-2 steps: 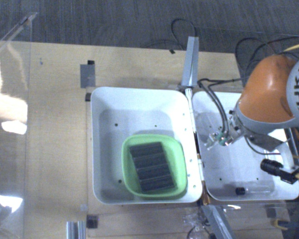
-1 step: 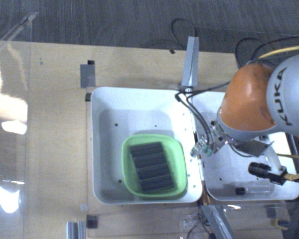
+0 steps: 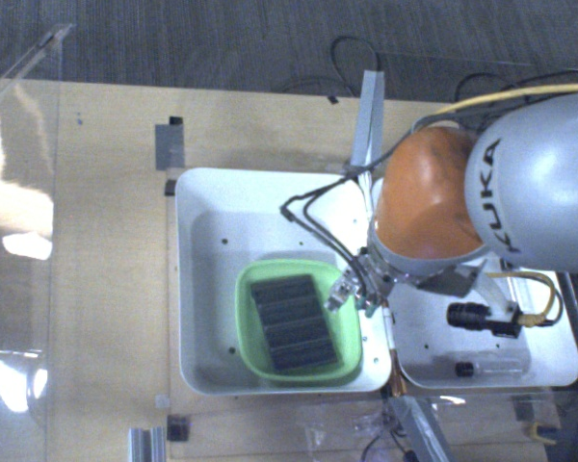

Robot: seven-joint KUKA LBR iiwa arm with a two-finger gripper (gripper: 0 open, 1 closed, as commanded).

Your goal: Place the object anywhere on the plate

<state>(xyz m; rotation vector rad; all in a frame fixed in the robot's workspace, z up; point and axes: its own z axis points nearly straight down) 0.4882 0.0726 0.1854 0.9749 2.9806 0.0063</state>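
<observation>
White bin (image 3: pixel 202 258) — green plate (image 3: pixel 246 301), dark object (image 3: pixel 291 322).

We saw a dark grey ribbed carpet floor (image 3: pixel 222 17) running across the far side of the scene. Nearer lay a pale wooden bench top (image 3: pixel 96 287), light tan and smooth. On its left a clear plastic sheet (image 3: pixel 19 258) caught bright white glare from overhead light. A small grey metal bracket (image 3: pixel 170 145) sat on the wood, just beyond the far left corner of the bins.
</observation>
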